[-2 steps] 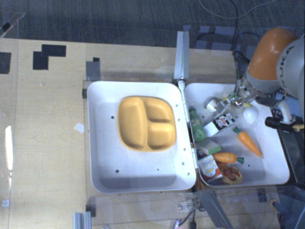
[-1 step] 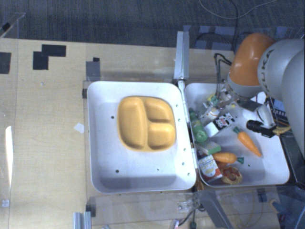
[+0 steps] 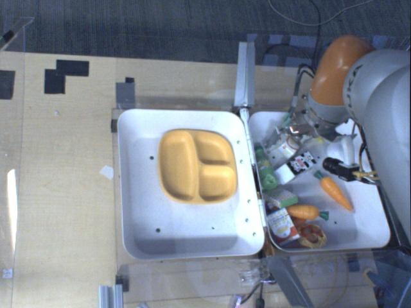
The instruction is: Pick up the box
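Currently we hover gripper (image 3: 292, 130) over right bin (image 3: 379, 233), near its top-left corner; finger state unreadable. Box (image 3: 281, 224) lies against bottom-left edge, beside carrot (image 3: 303, 212). Approach step; next we shift toward bottom edge, descend.

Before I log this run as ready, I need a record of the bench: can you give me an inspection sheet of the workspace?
Surface: pale wood bench bearing two white bins side by side.
Job's things: small white box in the right bin, tilted among other items.
Clutter: yellow divided tray in the left bin; two carrots; a packet; green pieces.
Grippers: gripper low over the right bin's far corner; jaws' state unclear.
Cables: thin cable looping on the floor.
Surroundings: dark carpet; black markers on the bench.
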Robot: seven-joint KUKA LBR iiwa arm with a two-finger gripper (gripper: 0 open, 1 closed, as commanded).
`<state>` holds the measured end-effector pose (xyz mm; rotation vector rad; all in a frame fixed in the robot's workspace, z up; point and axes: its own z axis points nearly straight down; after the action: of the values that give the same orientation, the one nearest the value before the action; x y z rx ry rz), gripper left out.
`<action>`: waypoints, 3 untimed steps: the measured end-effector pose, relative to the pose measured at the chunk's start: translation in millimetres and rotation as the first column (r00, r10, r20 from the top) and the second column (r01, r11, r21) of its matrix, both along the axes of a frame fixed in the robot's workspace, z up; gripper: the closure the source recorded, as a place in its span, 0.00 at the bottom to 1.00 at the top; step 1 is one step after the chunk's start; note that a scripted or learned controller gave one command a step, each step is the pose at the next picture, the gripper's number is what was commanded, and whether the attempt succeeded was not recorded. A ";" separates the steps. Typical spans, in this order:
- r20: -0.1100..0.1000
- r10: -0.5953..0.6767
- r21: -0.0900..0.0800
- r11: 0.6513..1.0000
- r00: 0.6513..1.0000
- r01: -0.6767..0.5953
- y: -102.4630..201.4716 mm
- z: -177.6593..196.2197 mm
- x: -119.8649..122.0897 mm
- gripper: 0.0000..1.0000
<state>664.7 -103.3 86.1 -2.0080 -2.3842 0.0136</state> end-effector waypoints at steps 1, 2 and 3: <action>0.021 0.005 -0.008 1.000 1.000 -0.005 -1.2 13.8 4.7 1.00; 0.034 0.094 -0.011 0.996 0.995 -0.094 -48.7 114.0 6.0 1.00; 0.029 0.003 -0.009 1.000 1.000 -0.003 7.8 59.6 -27.6 1.00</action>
<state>637.1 -95.5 145.7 -2.0225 -2.4092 -0.0051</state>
